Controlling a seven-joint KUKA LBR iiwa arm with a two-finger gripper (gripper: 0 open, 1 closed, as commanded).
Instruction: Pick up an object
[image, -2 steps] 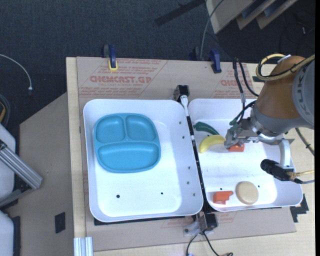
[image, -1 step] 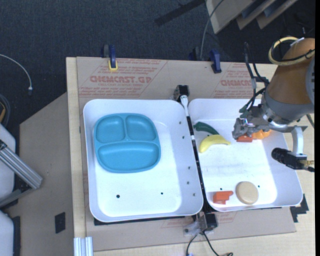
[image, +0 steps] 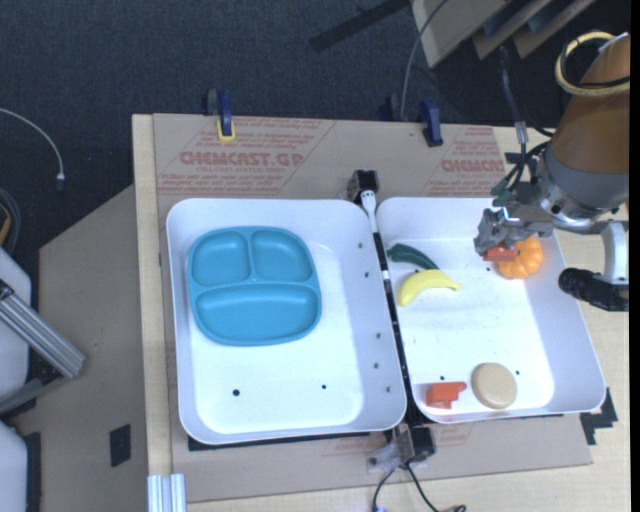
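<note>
Red block (image: 446, 393) near rim, end effector (image: 497, 238) over pumpkin (image: 520, 258)

A robotics lab: 2 white bins (image: 380, 400) clamped to a cardboard-topped bench (image: 300, 160), cables around.

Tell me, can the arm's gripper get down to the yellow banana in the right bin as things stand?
Probably yes. The banana lies alone on the open floor of the right bin, with a green item just behind it and nothing on top. The gripper is over the same bin, by the orange pumpkin.
</note>
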